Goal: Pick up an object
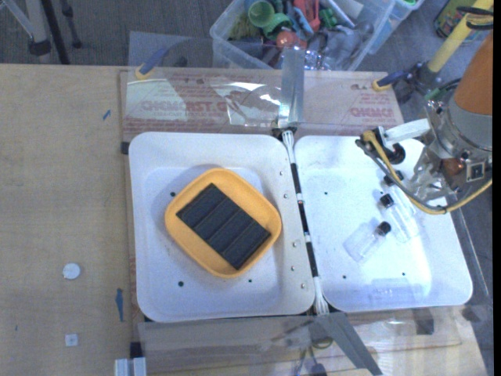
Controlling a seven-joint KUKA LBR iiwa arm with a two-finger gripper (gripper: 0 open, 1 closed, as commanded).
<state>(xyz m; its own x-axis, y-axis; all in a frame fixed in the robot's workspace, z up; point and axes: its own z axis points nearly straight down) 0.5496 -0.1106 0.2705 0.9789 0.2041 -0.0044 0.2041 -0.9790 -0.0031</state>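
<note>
Looking down on the bench, you have two shallow white bins side by side. Your left bin [149, 288] holds a yellow-orange tray [222, 222] with rounded corners, turned at a slant, and three dark slabs [221, 218] lie in it side by side. It sits near the middle of that bin, well apart from the arm.

Your gripper [394, 210] hangs over the right bin [438, 284], toward its far right part, reaching in from the right under the grey wrist [462, 143] and the orange band [479, 81]. Its fingers look clear and see-through, with small black tips, one [385, 200] farther from you and one [383, 228] nearer, and a gap of white bin floor between them. So the claw stands released, with nothing between the fingers. A yellow cable [395, 167] loops beside the wrist.

Beyond the bins you can see a clear tub of coloured toys [301, 14].
</note>
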